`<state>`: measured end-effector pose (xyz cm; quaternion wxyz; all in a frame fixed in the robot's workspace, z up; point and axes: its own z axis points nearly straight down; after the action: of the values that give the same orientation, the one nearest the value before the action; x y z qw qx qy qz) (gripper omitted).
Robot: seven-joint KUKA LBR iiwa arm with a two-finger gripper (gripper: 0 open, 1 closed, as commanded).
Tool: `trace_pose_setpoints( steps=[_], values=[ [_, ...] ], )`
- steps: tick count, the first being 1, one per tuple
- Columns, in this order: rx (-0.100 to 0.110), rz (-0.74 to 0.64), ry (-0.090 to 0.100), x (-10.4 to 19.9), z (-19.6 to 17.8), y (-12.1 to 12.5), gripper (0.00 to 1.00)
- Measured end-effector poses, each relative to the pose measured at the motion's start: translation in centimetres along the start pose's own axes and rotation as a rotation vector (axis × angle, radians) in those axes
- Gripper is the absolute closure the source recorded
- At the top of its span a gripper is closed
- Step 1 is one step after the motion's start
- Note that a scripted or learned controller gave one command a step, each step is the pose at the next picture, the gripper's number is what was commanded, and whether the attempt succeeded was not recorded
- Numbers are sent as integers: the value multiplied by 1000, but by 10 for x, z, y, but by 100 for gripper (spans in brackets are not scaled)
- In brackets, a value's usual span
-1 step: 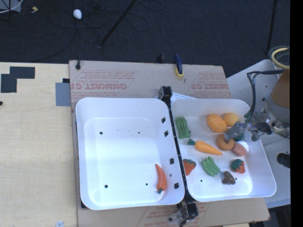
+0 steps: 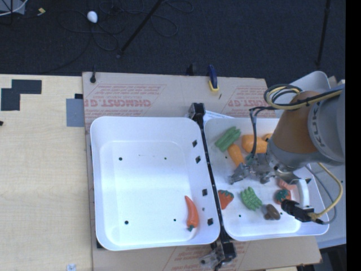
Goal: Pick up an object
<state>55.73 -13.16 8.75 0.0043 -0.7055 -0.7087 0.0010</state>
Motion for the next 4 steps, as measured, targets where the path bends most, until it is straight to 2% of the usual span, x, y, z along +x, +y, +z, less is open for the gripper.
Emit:
trace_pose_setpoints(
  steps=[1,2,3,4],
  values=[
    [12,5,-3,14,3,30,0],
    [13,1,-13,35,0,84,0],
    [13,1,2,16,0,83,0],
    [5,4,0,3,0,80,0]
  ],
)
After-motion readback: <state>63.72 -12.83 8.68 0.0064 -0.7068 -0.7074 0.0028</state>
